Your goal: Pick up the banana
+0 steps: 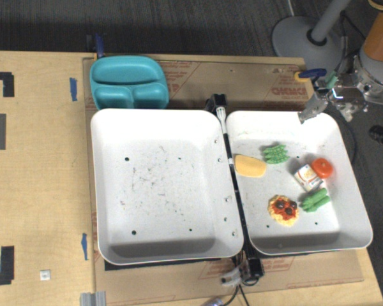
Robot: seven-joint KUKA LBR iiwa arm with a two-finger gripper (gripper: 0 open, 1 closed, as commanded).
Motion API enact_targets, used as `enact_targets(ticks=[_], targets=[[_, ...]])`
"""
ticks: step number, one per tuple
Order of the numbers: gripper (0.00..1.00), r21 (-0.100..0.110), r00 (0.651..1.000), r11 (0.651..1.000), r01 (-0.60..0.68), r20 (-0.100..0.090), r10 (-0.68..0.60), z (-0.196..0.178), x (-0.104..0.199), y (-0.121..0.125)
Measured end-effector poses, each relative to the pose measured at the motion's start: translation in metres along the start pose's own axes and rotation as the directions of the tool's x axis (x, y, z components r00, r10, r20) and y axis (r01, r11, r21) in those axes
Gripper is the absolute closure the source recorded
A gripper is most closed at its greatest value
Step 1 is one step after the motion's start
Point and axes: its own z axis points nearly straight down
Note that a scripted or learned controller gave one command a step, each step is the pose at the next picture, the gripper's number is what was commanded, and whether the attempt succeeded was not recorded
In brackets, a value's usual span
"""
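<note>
Yellow marks our banana (249,166), by the right bin's (351,234) left wall; our gripper (311,110), aperture unreadable, should descend centred, clear of that wall.

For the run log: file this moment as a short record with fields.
target: banana, yellow, lying in the right bin beside its left wall
claw: over the right bin's far right corner, apart from the banana
other items in right bin: green pods, tomato, small pizza, green vegetable
left bin: white, speckled
behind left bin: teal tray
</note>
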Motion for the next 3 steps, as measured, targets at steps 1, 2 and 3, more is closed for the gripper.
enact_targets(ticks=[1, 2, 3], targets=[[0.00, 0.001, 0.941, 0.941, 0.338, -0.001, -0.338, 0.087, 0.023, -0.069], [0.00, 0.001, 0.977, 0.977, 0.212, -0.002, -0.212, 0.175, 0.061, -0.110], [0.00, 0.000, 0.999, 0.999, -0.045, -0.001, 0.045, 0.075, 0.122, -0.141]])
